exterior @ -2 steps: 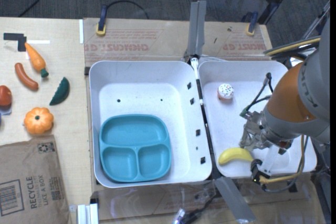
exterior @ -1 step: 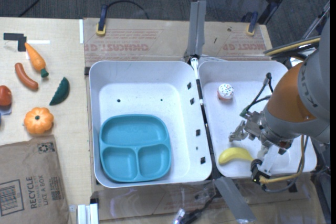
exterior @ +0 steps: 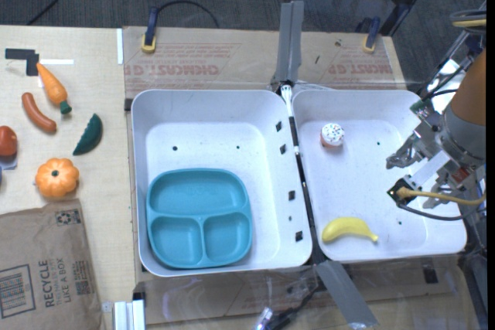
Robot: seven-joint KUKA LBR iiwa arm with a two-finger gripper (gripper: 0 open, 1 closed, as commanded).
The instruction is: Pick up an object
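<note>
Approach step: the pincer point(exterior: 405, 155) hovers at the right bin's point(exterior: 363, 182) far side, and I cannot tell if it is spread or pressed together; next it must centre over the banana point(exterior: 349, 230) or the cupcake point(exterior: 332, 135), then descend

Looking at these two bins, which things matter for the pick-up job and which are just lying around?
For the job: gripper, above the right bin; banana and small white sprinkled ball in that bin; teal divided tray in the left bin.
Lying about, on the bench left of the bins: carrot, sausage, pumpkin, green wedge, cardboard box.
</note>
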